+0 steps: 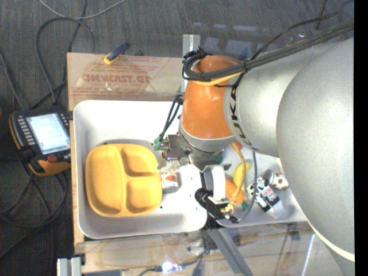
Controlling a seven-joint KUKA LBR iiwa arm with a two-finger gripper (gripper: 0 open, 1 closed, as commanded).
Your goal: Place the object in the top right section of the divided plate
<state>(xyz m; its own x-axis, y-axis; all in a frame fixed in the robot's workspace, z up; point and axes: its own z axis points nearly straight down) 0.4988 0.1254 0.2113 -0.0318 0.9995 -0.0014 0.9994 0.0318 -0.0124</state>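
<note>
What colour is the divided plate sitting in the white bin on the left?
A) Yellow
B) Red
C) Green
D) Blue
A: the divided plastic plate with three sections is plainly yellow, resting in the shallow white bin on the left, beside the grey and orange arm.

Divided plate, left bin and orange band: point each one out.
divided plate [122, 179], camera view, ridge between sections.
left bin [115, 115], camera view, bare floor near far wall.
orange band [208, 105], camera view, middle of band.
</note>
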